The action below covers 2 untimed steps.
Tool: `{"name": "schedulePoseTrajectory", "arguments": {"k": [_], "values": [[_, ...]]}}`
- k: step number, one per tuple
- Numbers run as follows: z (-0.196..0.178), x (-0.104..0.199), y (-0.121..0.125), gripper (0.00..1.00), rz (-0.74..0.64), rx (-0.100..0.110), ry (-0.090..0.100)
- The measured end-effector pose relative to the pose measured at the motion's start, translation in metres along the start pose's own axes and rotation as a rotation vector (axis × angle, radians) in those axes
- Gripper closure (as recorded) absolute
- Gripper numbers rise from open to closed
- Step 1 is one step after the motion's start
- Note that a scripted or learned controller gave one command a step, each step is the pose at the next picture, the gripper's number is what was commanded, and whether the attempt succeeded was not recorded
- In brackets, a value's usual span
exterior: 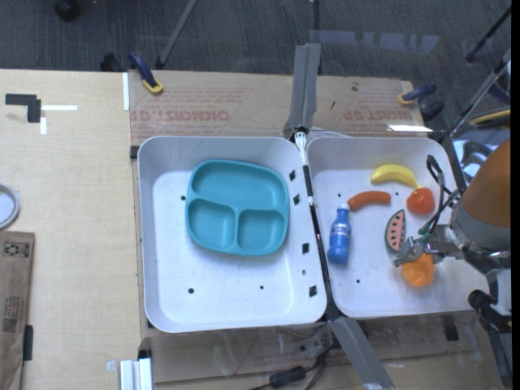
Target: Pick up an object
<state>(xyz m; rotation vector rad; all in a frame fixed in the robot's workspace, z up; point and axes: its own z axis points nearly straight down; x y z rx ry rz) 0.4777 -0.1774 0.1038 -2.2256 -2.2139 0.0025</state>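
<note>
The right bin (357,299) holds several toy foods. A yellow banana (394,174) lies at the back, with a red-orange hot dog (370,199) in front of it. A blue bottle (339,236) lies near the bin's left wall. A watermelon slice (395,229) sits right of the bottle, and a red-orange round fruit (421,201) lies behind the slice. An orange object (419,274) rests near the front right. My gripper (413,253) hangs low right over that orange object's top edge, just beside the watermelon slice, and partly hides it.
The left bin (162,299) bears a teal divided plate (238,208). A metal divider (307,210) runs between the bins. The grey arm with its orange band (491,197) covers the right bin's right rim. Clamps (146,75) sit on the cardboard behind.
</note>
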Motion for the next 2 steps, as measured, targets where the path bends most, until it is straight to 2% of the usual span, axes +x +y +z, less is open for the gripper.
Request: {"name": "schedulePoseTrajectory", "arguments": {"k": [1,2], "values": [[-0.129,0.021,0.014,1.00,-0.008,-0.002,-0.002],[-0.112,0.072,0.049,1.00,-0.006,0.001,-0.002]]}}
